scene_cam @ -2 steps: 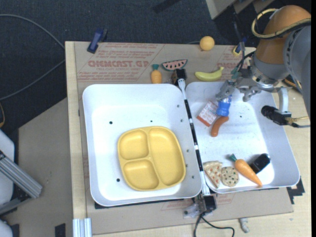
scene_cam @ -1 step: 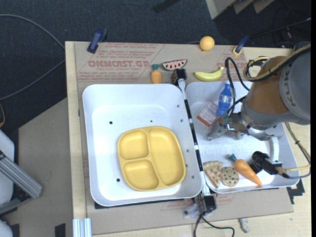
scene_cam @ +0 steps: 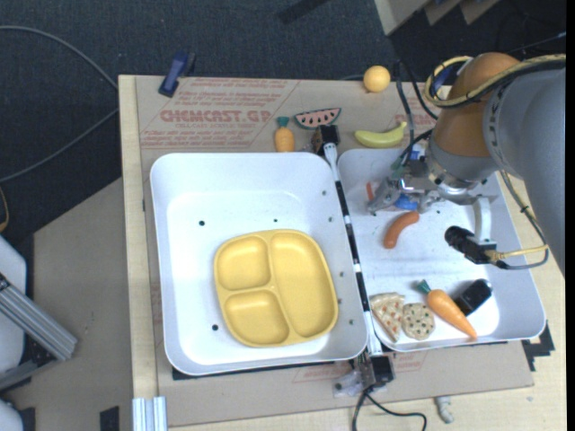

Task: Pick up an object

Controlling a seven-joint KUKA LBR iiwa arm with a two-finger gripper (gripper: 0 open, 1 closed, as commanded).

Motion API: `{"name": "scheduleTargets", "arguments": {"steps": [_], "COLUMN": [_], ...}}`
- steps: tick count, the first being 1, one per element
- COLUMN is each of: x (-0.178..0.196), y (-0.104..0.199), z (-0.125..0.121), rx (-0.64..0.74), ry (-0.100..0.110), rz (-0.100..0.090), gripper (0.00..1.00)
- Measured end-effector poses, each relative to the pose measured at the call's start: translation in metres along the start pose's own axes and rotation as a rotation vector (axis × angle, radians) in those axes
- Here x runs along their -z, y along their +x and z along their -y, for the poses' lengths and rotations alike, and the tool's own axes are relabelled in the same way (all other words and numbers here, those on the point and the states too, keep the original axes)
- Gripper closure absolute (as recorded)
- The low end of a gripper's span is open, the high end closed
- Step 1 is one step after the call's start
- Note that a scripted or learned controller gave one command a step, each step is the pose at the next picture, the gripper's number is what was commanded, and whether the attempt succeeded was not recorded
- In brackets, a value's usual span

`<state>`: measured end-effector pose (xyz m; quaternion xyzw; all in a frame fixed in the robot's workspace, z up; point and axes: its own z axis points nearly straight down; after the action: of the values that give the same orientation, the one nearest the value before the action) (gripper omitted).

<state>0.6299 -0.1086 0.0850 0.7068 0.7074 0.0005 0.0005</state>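
**Materials and finishes, as seen from above**

Desk [scene_cam: 225, 115]: pale board, matt, like raw wood or fibreboard, printed with red lettering at the upper centre.
Left bin [scene_cam: 180, 205] and right bin [scene_cam: 512, 277]: white plastic, smooth, with a slight sheen.
Divided plate [scene_cam: 274, 287], left bin: yellow plastic, smooth, satin.
Sausage [scene_cam: 401, 229], carrot [scene_cam: 449, 312], banana [scene_cam: 381, 136], orange ball [scene_cam: 376, 79]: toy food in smooth moulded plastic, faintly glossy.
Arm [scene_cam: 530, 115], upper right: grey casing, smooth and matt; orange band [scene_cam: 472, 106] glossy, catching light.
Floor [scene_cam: 72, 25], upper left: dark carpet, rough and matt.
Rail [scene_cam: 36, 321], lower left: bare metal, ribbed, dull shine.
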Motion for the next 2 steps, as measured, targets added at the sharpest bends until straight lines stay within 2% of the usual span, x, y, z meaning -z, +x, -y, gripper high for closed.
{"name": "scheduleTargets", "arguments": {"steps": [1, 2], "x": [-0.001, -0.001], "y": [0.004, 0.009], "z": [0.037, 0.062], "rx": [-0.002, -0.002], "ry": [0.003, 0.004], "rz": [-0.001, -0.001], "gripper": [0.0, 0.0]}}
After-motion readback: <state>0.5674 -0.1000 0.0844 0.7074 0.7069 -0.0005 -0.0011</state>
